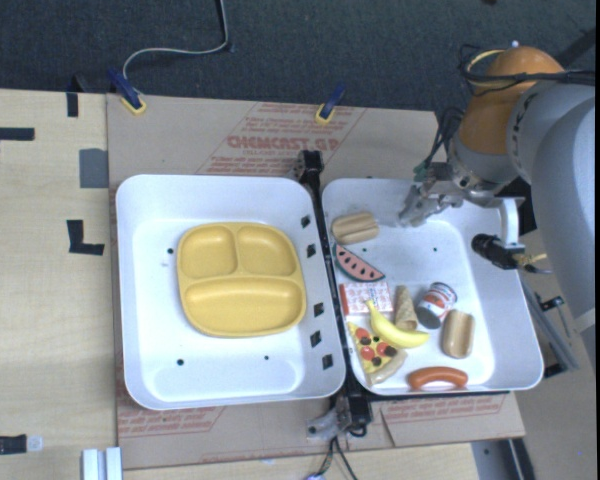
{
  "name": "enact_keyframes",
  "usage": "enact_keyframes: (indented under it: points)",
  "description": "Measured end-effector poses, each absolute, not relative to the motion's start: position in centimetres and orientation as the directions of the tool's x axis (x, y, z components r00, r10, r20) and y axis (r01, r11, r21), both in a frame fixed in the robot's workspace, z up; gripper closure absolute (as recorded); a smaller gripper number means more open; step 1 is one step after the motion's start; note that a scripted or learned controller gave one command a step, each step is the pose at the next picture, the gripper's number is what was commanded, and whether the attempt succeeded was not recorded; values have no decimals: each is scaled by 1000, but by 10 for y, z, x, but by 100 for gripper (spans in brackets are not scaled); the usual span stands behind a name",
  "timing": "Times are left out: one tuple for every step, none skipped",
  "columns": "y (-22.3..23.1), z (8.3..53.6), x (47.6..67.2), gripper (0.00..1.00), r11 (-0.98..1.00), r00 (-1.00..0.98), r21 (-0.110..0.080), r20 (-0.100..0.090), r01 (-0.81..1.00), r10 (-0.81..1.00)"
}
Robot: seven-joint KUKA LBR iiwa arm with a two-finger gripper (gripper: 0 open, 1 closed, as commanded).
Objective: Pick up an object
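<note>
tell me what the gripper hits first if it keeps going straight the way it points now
The gripper points down and toward the left of the camera view, over the right bin. Most likely it meets the bin's bare white floor just right of the bread roll; going shallower, the roll itself. Depth is unclear from one view.

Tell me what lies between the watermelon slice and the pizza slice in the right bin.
In the camera view, a red-and-white packet lies between the watermelon slice and the pizza slice, with the banana beside it.
</note>
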State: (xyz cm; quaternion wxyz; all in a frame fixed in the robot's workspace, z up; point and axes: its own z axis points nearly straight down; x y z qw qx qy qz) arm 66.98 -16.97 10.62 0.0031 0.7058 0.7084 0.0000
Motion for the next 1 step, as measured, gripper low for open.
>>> enact_keyframes:
  points:
    - [-170,106,670,0,4,-4,4,-5,1000,1000]
